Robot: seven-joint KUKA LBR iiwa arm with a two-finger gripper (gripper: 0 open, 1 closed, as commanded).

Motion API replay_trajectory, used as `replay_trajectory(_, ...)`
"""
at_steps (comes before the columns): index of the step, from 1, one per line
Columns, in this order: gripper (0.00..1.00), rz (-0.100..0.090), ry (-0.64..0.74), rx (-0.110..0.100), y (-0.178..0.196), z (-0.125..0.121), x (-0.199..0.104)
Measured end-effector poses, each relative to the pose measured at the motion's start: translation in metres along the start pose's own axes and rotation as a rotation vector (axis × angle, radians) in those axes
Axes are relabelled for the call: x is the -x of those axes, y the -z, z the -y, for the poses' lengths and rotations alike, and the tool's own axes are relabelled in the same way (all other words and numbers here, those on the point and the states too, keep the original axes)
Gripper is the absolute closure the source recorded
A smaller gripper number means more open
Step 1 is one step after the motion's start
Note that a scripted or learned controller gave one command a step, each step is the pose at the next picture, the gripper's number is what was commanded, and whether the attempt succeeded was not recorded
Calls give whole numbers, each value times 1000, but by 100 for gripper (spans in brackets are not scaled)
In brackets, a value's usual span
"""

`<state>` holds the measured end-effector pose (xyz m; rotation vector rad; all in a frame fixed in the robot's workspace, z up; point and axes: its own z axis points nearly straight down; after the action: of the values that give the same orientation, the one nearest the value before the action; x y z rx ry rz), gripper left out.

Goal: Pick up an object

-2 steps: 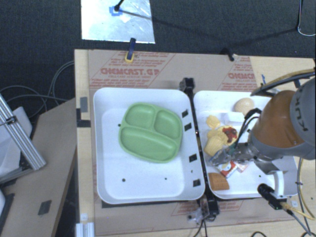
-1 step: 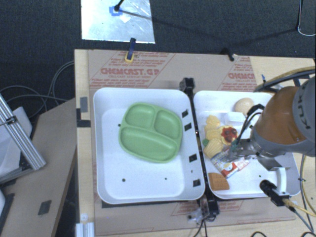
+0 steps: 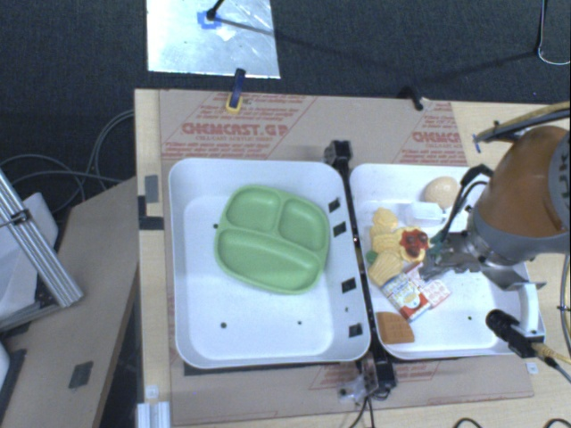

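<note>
In the right bin (image 3: 464, 337) lie several small items: a yellow lumpy piece (image 3: 386, 239), a red piece (image 3: 414, 240), a red-and-white packet (image 3: 412, 294), a brown biscuit (image 3: 395, 328) and a beige egg-like ball (image 3: 439, 189). My gripper (image 3: 437, 261) hangs low over the bin's middle, just right of the red piece and above the packet. The arm's wrist covers the fingers from above.
The left bin (image 3: 201, 328) holds a green divided plate (image 3: 272, 239). A black clip-lined wall (image 3: 352, 248) parts the two bins. The arm's grey and orange body (image 3: 526, 199) covers the right bin's right side. A silver sheet (image 3: 211, 25) lies beyond the bench.
</note>
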<state>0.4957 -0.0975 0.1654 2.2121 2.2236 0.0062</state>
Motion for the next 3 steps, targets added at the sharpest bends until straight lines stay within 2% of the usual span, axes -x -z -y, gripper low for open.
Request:
replay_trajectory(1, 100, 1, 0, 2, 54, -3, 0)
replay_trajectory(2, 100, -1, 4, -2, 49, -30, -45)
replay_trajectory(3, 100, -3, 6, -2, 65, -50, -97)
